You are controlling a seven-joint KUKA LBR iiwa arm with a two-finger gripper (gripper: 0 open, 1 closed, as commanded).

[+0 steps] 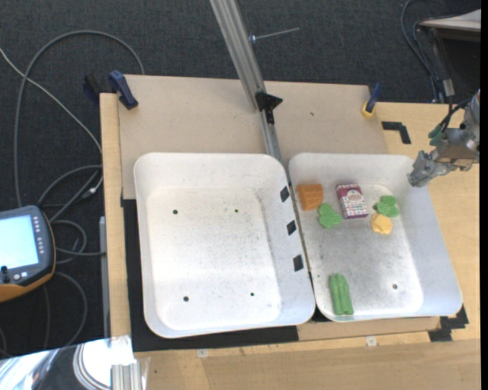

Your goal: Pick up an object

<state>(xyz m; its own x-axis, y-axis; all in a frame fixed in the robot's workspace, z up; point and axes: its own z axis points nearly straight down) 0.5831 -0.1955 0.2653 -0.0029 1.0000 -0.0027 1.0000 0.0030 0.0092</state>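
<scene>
The two bins [206,171] are white with tiny black specks. One block [309,196] is orange, one long toy [340,295] is green.

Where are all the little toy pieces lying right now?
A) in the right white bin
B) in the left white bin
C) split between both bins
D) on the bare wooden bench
A: the orange block, maroon box and long green piece all lie in the right white bin.

Looked like a robotics lab to me: a plywood counter [229,114] clamped at the corners with blue clamps [122,87], loose cables [46,84] snaking over dark carpet [46,23], and a teach pendant [23,247] lying on the floor.
</scene>
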